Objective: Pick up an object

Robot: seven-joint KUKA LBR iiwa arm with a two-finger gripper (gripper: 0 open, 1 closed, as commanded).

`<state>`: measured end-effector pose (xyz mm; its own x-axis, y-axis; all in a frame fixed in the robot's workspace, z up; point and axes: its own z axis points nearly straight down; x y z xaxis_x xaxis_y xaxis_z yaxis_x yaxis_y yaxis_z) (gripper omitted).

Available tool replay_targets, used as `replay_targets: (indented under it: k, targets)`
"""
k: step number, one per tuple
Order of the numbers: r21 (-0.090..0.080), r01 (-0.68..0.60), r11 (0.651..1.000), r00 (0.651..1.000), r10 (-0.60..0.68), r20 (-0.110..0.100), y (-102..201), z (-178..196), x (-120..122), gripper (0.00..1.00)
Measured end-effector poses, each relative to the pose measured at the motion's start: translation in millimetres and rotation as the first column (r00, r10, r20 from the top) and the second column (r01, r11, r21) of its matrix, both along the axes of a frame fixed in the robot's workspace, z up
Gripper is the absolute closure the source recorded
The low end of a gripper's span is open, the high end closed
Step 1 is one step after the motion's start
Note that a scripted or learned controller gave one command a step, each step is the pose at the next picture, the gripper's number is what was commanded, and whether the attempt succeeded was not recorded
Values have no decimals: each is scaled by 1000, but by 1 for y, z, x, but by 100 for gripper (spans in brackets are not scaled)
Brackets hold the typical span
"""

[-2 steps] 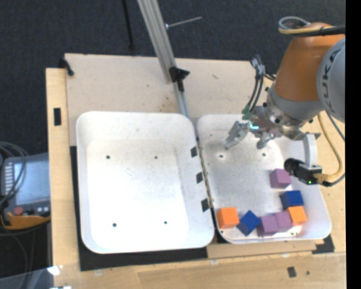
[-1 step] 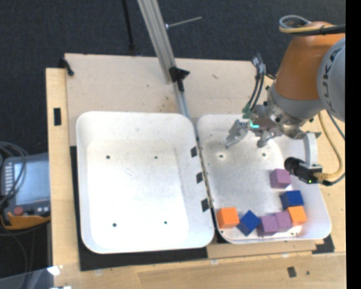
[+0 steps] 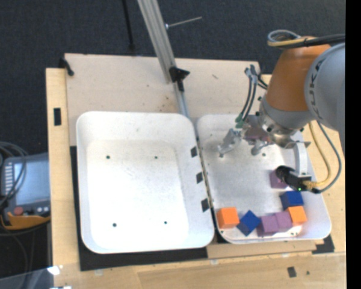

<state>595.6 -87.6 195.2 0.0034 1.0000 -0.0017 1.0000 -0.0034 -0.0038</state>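
Blocks: a row in the lower right of the right bin (image 3: 224, 174), nearly touching: orange cube (image 3: 228, 217), blue cube (image 3: 249, 222), two purple blocks (image 3: 275, 223), smaller orange cube (image 3: 297, 214), blue block (image 3: 292, 198); matte, square-edged.
Claw: the claw (image 3: 242, 146) hangs over bare bin floor, fingers spread wide, nothing between them, well apart from the row.
Hidden: another purple block (image 3: 277, 181), partly covered by robot parts.
Around: left bin (image 3: 138, 179), white and speckled; a metal rail (image 3: 159, 35) slants onto the worktop (image 3: 108, 77).

Purple block (image 3: 275, 181) half hidden beneath the wrist; arm (image 3: 307, 71) cut off rightward.
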Motion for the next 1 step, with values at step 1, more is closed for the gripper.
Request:
replay_targets:
  k: [1]
  targets:
    - [0,-1,1000,1000,1,-1,-8,-57,6,0]
